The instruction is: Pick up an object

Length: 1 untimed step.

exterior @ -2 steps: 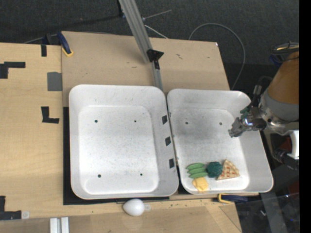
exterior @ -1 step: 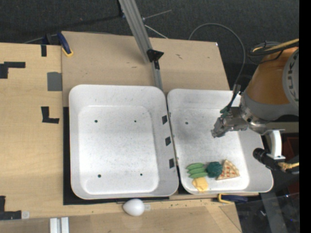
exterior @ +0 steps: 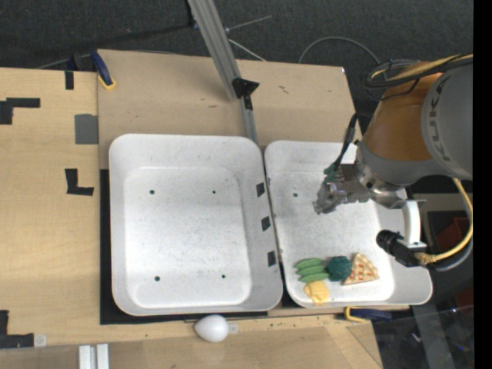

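Gripper (exterior: 326, 200) hangs over the right bin (exterior: 307, 160), can't tell its state (too blurry); toys (exterior: 337, 270) bunched at the near edge, untouched.

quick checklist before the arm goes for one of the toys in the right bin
1. Toys in the right bin: ok, green pods, dark green lump, yellow piece and pizza slice cluster at its near edge.
2. Gripper over a toy: not ok, it sits over bare floor, away from the cluster.
3. Finger opening: cannot tell.
4. Toys apart: not ok, they touch or nearly touch.
5. Left bin path: ok.
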Each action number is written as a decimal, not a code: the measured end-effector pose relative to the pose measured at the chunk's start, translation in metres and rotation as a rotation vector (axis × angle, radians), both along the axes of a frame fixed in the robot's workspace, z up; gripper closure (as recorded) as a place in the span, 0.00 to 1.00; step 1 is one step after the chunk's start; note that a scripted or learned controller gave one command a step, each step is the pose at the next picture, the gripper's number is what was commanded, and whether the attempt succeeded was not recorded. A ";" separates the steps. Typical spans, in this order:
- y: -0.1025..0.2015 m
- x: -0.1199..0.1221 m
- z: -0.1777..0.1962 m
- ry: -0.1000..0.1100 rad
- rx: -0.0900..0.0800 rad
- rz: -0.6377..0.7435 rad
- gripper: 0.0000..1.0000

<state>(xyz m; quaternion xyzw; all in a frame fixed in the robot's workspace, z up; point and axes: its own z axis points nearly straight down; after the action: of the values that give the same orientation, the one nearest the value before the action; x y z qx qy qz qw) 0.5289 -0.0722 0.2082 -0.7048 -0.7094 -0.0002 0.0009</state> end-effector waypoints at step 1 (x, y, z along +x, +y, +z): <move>0.043 0.011 0.007 0.000 0.000 0.000 1.00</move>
<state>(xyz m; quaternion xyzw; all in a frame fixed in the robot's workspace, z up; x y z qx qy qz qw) 0.5404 -0.0293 0.2157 -0.7048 -0.7094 -0.0001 0.0010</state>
